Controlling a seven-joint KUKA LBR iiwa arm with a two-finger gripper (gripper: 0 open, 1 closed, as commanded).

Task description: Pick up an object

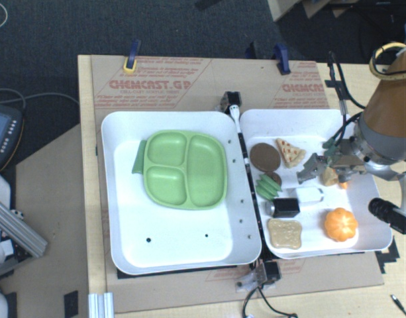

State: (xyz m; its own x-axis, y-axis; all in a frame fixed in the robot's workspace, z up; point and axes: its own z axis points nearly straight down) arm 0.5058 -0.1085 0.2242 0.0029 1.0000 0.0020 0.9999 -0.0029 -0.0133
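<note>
One fixed camera looks down at a slant on my tabletop point(189, 78) and both white bins point(123, 197).

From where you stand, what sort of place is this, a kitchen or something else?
Probably a robotics lab, not a kitchen. Two shallow white bins sit on a clamped cardboard sheet, the food looks like plastic toys, such as the orange toy fruit, and a grey arm's gripper reaches into the right bin.

Two blue clamps point(281, 58) pin the brown cardboard sheet point(183, 85).
</note>
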